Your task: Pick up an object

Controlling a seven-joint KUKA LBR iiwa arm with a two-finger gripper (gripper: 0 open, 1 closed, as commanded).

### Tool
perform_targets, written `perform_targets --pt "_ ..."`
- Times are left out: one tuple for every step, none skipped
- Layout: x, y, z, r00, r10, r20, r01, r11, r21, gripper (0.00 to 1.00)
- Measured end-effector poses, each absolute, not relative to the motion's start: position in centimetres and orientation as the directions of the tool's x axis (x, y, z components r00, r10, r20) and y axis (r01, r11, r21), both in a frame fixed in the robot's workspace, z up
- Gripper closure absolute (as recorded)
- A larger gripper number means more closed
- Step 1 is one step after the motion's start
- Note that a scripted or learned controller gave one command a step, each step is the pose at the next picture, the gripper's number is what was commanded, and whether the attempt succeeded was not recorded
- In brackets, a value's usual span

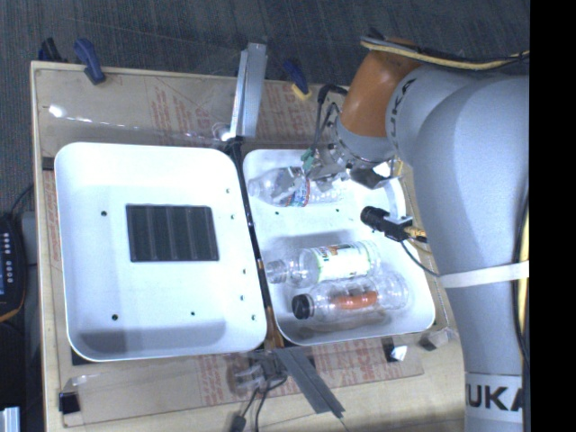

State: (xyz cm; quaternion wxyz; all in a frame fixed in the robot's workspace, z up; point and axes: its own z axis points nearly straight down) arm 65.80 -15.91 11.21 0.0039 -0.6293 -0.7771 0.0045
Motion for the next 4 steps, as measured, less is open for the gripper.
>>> perform_targets --pt "65.7 -16.0 12.7 -0.211 0.978 0.003 0.977 0.211 -0.024 1.0" --pt "65.0 -10.7 19.5 -0.202 0.979 -0.001 0.979 0.202 -0.001 1.0" --pt "65.0 -10.7 19.5 -0.201 0.979 -0.001 0.979 0.201 -0.001 0.0" --pt "65.7 -7.6 19.3 -0.316 0.949 0.0 0.949 0.316 -0.001 0.0"
